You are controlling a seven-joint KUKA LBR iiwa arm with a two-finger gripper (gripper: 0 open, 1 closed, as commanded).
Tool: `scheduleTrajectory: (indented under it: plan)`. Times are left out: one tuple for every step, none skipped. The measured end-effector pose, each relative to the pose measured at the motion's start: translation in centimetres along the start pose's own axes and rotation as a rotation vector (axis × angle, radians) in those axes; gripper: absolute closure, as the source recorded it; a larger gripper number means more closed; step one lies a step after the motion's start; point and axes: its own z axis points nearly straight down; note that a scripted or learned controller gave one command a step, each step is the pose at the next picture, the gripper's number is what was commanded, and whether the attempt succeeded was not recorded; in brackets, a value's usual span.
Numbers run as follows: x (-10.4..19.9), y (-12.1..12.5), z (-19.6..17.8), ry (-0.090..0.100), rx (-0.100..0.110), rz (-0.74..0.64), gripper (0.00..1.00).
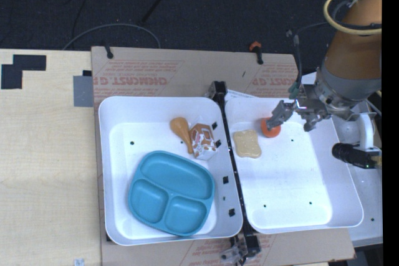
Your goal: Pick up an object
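Gripper (294,116) w/ fingers spread apart hangs over right bin (312,209), nothing betw. them, orange ball (270,128) just beside left finger, tan sponge (247,144) nearby; blue tray (169,192) in left bin (115,165).

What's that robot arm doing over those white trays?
It is trying to pick something up. Its pincer hangs open over the right bin, next to a small orange thing, but holds nothing. A tan sponge-like piece lies close by. The left bin has a blue divided plate, a wooden spoon and a small wrapped packet.
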Motion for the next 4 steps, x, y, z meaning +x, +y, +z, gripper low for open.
scheduleTrajectory:
  plan:
    - [0.0, 0.2, -0.6, -0.001, -0.011, -0.001, 0.00]
    - [0.2, 0.2, 3.7, -0.001, -0.007, -0.001, 0.00]
    - [-0.7, 0.6, 9.4, -0.001, -0.005, 0.000, 0.00]
    - [-0.2, 1.5, 14.4, 0.000, -0.006, 0.000, 0.00]
